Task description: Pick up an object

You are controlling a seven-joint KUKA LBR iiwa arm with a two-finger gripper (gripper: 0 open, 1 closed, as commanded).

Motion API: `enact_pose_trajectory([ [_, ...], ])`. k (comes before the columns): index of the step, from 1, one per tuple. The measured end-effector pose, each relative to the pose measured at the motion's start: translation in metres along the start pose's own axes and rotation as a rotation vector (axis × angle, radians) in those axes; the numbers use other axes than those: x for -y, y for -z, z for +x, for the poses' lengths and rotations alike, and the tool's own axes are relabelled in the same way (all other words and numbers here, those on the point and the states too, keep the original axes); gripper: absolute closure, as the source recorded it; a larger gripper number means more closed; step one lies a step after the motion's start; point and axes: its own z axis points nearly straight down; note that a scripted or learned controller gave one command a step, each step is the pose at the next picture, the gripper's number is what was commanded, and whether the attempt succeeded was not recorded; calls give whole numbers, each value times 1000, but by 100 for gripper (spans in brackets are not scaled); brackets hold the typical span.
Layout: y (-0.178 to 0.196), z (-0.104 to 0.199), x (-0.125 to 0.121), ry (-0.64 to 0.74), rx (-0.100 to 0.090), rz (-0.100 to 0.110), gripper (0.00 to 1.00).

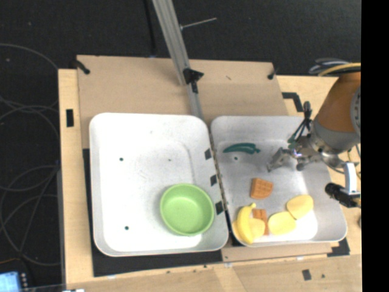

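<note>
While the arm reaches in from the right of the camera view, its claw [281, 160] sits low over the upper part of the right bin [243, 125], and whether it is apart or together I cannot tell, since the dark metal parts blur into one small shape against the white floor; nothing can be seen caught in it. Any loose thing would serve the task, and all the small ones lie in this same bin: a teal piece [241, 148] just to the claw's left, an orange waffle-like square [261, 188] a little below it and nearest, and further below a tight huddle against the bin's lower wall, made of a yellow banana-like piece [245, 222], a small orange block [260, 214] and two pale yellow lumps [290, 215]. That huddle probably sits there because the floor slopes or things have slid to the rim, which would make them awkward to close on; the lone waffle square looks the easier target. Well away to the claw's left, in the left bin [121, 132], a green bowl [187, 208] rests near the lower right corner, upright. The bins lie side by side on the worktop [243, 78]. The arm's upper part is cut off by the frame, the orange band [339, 105] half shown, and the exact nature of the yellow lumps is too soft to make out.
</note>
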Motion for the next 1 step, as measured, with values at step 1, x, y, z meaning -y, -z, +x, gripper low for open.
enact_pose_trajectory([
  [1, -17, -2, 0, -1, 2, -3, 0],
])
